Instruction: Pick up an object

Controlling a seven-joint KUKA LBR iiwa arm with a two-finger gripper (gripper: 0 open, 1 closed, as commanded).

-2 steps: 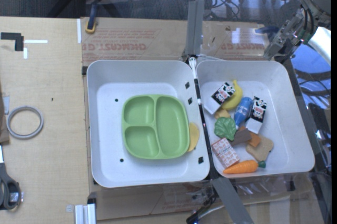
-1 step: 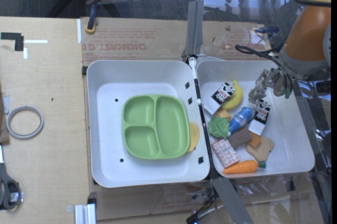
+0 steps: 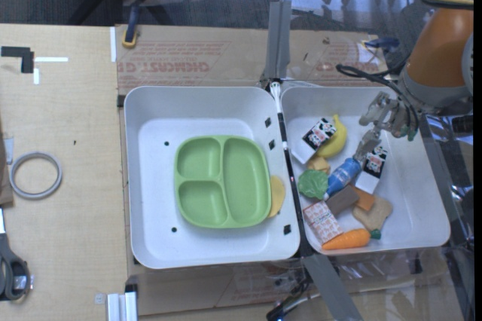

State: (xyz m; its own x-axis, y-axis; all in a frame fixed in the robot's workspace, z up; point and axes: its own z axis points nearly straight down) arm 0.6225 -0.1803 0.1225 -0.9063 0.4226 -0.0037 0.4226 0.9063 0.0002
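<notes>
From the overhead camera, the gripper [image 3: 374, 132] hangs over the right bin [image 3: 422, 229], fingers spread apart and holding nothing. Just below sits a black-and-white carton [image 3: 373, 161], beside the blue bottle [image 3: 343, 173] — probably the target, being the nearest thing. The banana [image 3: 338, 137] and carrot [image 3: 348, 239] crowd the pile. The green tray [image 3: 224, 181] rests in the left bin [image 3: 143, 184].

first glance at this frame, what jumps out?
The green divided tray sits alone in the middle of the left bin. The right bin holds a crowded heap of toy food: a banana, a blue bottle, a carrot. The gripper hangs over that heap's upper right.
</notes>
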